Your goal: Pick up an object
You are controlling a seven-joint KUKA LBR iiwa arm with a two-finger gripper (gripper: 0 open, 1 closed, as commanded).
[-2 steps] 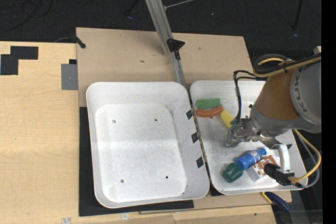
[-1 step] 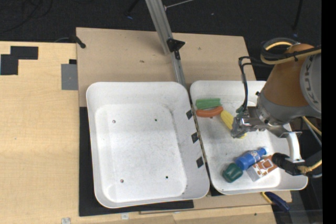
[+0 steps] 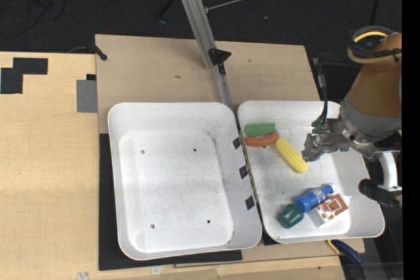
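In the right bin [image 3: 282, 233] lie a yellow corn cob [image 3: 291, 155], a green and orange piece [image 3: 260, 134] near the bin's left wall, a blue bottle [image 3: 314, 197], a dark green round piece [image 3: 289, 215] and a small brown and white box [image 3: 331, 208]. My gripper [image 3: 312, 147] hangs low over this bin, just right of the corn cob's lower end and close to it. I cannot see anything between its tips.
The left bin [image 3: 172, 180] stands beside the right one, with black clips along the shared wall. A grey metal bar [image 3: 197, 16] slants up from behind the bins. The arm's grey body [image 3: 374, 101] covers the right bin's far right corner.
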